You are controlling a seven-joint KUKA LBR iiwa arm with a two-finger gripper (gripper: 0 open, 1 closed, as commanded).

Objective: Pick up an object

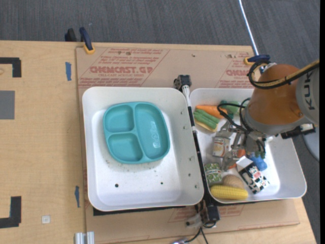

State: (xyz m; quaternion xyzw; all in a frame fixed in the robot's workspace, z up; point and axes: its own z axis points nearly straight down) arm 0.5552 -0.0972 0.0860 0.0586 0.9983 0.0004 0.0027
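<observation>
Grey carpet floor beyond bench. Tan bench top, cardboard sheet with red print under 2 white bins. Left bin: teal 3-compartment plate, near centre. Right bin: toy clutter, arm's orange band above. Yellow corn cob along near wall; green ridged piece beside orange carrot at far left corner; small black-and-white toy at near right. Gripper low over clutter at bin centre; jaw state: cannot tell.
</observation>
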